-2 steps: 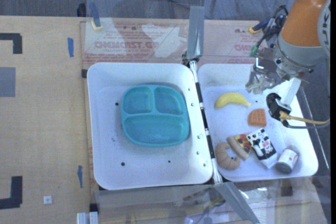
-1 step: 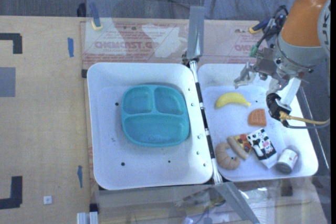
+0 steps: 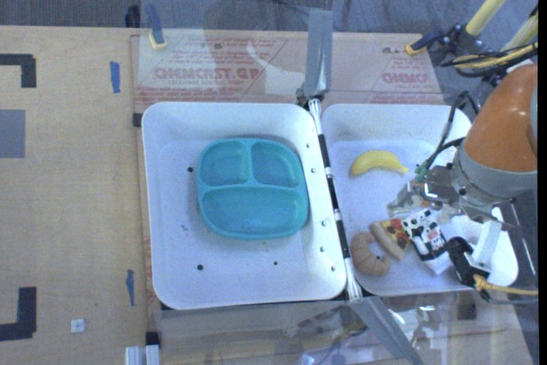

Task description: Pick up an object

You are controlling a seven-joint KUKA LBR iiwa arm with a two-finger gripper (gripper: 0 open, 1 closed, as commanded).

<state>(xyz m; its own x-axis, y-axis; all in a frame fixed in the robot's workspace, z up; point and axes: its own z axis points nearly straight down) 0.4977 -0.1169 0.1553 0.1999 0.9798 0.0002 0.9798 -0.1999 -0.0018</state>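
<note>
Since one fixed overhead camera serves the bench, the scene is read from that view alone. Two shallow white bins are seen side by side. The left bin [image 3: 162,209] carries a teal divided plate [image 3: 253,188], lying flat near its middle. The right bin [image 3: 342,132] carries the loose objects: a yellow banana [image 3: 379,162] in its upper half, and — lower down — a brown doughnut-shaped piece [image 3: 370,253], a pizza-slice toy [image 3: 393,237] and a black-and-white patterned piece [image 3: 425,232], grouped close together.

The arm [image 3: 504,141] is brought in from the right edge of the view, and the gripper [image 3: 419,203] is located over the right bin, just above the patterned piece and the pizza-slice toy. How wide the claw stands cannot be told from this view, since the wrist body covers it from above; no object can be confirmed as held.

The governing relation is judged as follows. The clustered pieces lie directly under and slightly below-left of the gripper in the view, so they are the nearest candidates. The banana lies up and to the left, well apart from the cluster, its long axis running roughly left to right with a downward curve at both ends. A descent is expected to meet the crowded pieces first — a grasp there could be fouled by neighbours touching one another.
</note>
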